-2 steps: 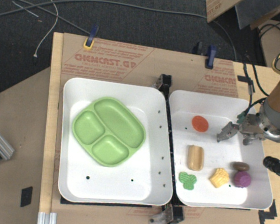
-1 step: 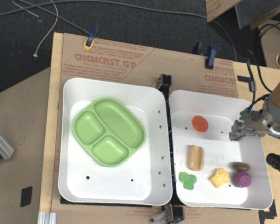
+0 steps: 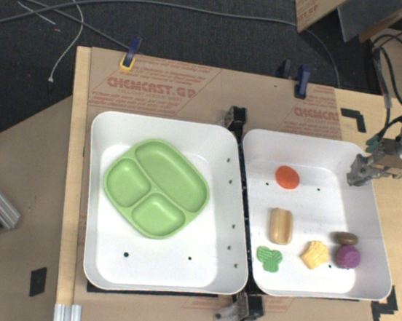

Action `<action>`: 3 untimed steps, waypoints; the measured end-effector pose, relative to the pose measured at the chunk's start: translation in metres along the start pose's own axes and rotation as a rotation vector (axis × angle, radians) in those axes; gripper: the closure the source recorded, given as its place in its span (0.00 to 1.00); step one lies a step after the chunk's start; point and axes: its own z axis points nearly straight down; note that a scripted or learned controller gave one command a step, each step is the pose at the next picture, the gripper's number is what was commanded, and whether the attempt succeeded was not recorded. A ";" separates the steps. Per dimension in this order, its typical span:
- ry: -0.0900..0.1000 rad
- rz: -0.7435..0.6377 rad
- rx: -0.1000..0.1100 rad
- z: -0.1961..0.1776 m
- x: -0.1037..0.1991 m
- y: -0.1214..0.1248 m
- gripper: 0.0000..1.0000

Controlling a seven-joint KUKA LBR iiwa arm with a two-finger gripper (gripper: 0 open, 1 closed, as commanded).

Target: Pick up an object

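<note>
At the right bin's (image 3: pixel 370 215) upper right rim, the grey two-finger gripper (image 3: pixel 361 173) hangs with nothing between its fingers; their spread cannot be told. Inside this bin lie an orange-red round piece (image 3: pixel 287 178), a tan loaf-shaped piece (image 3: pixel 280 226), green (image 3: pixel 269 258), yellow (image 3: pixel 314 254), brown (image 3: pixel 344 239) and purple (image 3: pixel 348 257) toys. The left bin (image 3: pixel 100 253) holds a green divided plastic plate (image 3: pixel 156 188).

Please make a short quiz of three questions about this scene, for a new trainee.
1. True or false: the green divided plate lies in the right bin.
2. Which item in that bin lies nearest the gripper? A) orange-red round piece B) green piece C) yellow piece
3. What touches the purple ball from above?

Key: 1 false, it lies in the left bin. 2 A. 3 the brown piece.
</note>
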 end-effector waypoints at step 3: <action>0.003 -0.001 0.007 -0.007 0.099 -0.009 1.00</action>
